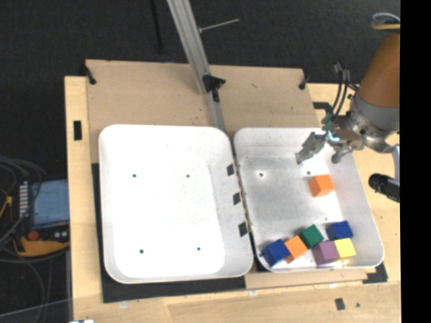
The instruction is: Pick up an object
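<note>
Nearest the camera, along the front edge of the right bin (269,153), lies a cluster of blocks: a blue block (275,251), an orange one (295,246), a green one (311,235), a purple one (326,252), a yellow one (345,248) and a second blue block (339,231), most of them touching or just beside each other. Further back, a lone orange block (321,185) sits well apart from the rest, and that is the one I judge easiest to take. Beyond it my hand (322,150) hovers over the far part of the right bin, fingers spread and gripping nothing, though the view of the tips is somewhat blurred. So I take this to be the approach step: nothing is grasped yet. The next move calls for coming toward the front, centring over the lone orange block, descending and closing. The left bin (168,200) lies beside it on the counter (161,93). I can read no writing or labels anywhere.
</note>
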`<state>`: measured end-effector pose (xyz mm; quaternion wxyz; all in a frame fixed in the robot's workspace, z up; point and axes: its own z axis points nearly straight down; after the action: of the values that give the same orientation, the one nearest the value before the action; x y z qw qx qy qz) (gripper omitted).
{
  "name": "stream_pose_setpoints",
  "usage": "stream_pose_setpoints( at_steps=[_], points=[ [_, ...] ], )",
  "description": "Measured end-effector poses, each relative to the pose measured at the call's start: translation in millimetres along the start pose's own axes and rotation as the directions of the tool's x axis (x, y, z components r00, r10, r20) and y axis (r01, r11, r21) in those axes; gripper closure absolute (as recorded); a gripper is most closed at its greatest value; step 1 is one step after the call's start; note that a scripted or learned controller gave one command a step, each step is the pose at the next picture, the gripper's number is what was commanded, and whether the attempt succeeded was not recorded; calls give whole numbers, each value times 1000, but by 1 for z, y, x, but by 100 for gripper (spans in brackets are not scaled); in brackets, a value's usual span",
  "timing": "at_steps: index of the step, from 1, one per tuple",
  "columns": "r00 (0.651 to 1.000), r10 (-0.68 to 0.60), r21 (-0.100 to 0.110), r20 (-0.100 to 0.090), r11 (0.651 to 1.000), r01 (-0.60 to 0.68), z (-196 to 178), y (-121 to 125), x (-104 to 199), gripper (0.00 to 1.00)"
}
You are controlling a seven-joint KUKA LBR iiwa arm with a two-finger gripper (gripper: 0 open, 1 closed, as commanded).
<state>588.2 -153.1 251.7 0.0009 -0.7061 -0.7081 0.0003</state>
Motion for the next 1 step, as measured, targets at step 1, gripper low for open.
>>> stream_pose_setpoints(
  at_steps=[1],
  points=[
    [1000, 0, -3, 0, 1000, 0, -1, 1, 0, 0]
  ],
)
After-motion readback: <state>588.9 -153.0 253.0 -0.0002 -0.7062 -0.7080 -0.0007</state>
